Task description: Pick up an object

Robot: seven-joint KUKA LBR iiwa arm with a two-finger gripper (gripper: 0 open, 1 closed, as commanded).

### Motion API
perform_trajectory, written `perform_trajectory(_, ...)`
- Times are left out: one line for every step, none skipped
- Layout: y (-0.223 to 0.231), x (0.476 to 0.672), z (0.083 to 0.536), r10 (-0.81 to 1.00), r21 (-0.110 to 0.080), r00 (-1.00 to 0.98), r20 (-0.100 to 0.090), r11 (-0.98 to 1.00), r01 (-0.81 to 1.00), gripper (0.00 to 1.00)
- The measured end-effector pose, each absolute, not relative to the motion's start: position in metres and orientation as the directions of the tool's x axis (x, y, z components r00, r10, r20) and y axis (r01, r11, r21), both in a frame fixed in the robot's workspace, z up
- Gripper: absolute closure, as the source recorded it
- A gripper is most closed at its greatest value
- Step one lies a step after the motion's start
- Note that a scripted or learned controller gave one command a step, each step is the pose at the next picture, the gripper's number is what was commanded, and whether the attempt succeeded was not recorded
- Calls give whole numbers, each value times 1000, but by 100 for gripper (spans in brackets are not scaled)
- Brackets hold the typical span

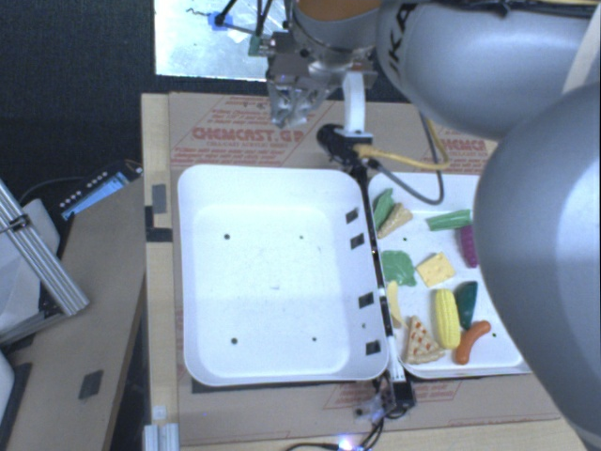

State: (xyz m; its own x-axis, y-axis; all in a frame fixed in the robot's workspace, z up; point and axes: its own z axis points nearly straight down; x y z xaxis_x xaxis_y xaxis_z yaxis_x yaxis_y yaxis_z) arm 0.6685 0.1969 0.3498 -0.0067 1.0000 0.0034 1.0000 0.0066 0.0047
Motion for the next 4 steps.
perform_trajectory(93,669,312,1000,-2,8,-4,-8,1000,100)
perform_trajectory(142,669,339,1000,5,-7,3,7,1000,100)
perform_trajectory(183,669,372,1000,5,-8,3,8,1000,100)
perform_trajectory(93,669,343,1000,-1,6,-3,-6,1000,100)
